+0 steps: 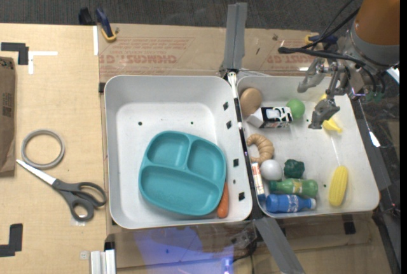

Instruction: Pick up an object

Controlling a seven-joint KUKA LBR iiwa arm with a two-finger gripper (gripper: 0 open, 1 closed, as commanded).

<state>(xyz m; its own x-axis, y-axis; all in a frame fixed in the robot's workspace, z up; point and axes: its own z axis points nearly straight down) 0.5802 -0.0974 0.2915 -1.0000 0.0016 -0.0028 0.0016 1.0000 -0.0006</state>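
A small yellow object [332, 126], angular and hard to identify, lies in the right bin [364, 150] near its upper right area, just below the jaws [323, 110]; whether it touches them is unclear, and I cannot tell if the jaws are apart or together, since dark metal parts and cables overlap there. The arm's orange band is cut off at the frame's top right. Nearby sit a green ball [296, 107], a bumpy yellow corn cob [338, 185], a smooth white ball [271, 169] and a blue bottle [289, 203]. The left bin [127, 101] holds a glossy teal divided plate [183, 172]
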